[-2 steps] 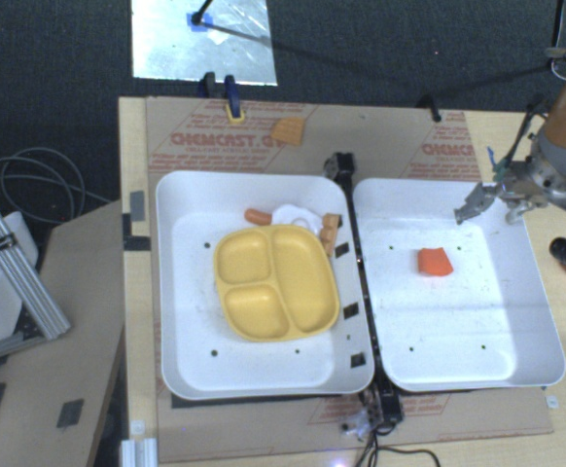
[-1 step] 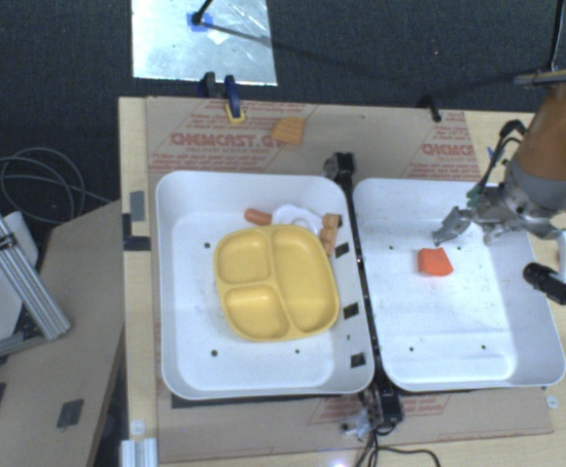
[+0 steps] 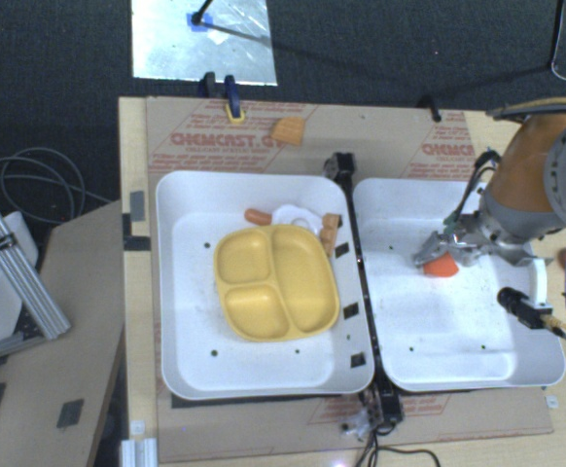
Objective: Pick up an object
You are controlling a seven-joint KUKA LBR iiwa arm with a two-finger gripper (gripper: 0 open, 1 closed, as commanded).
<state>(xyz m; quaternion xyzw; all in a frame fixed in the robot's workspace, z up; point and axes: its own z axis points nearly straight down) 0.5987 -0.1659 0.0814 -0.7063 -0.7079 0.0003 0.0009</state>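
Claw [image 3: 442,254] lowered into the right bin [image 3: 458,358], its tips touching a small orange object [image 3: 443,268] on the bin floor; finger spread cannot be told, while a yellow divided plate [image 3: 273,282] occupies the left bin [image 3: 181,290].

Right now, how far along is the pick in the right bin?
Done: the arm has reached into the right bin, and the end effector sits low, right at the orange object. In hand: nothing I can confirm; the object lies on the bin floor beside the tip, and a grasp can't be made out. Left: closing on it and lifting. The yellow divided tray lies in the left bin.
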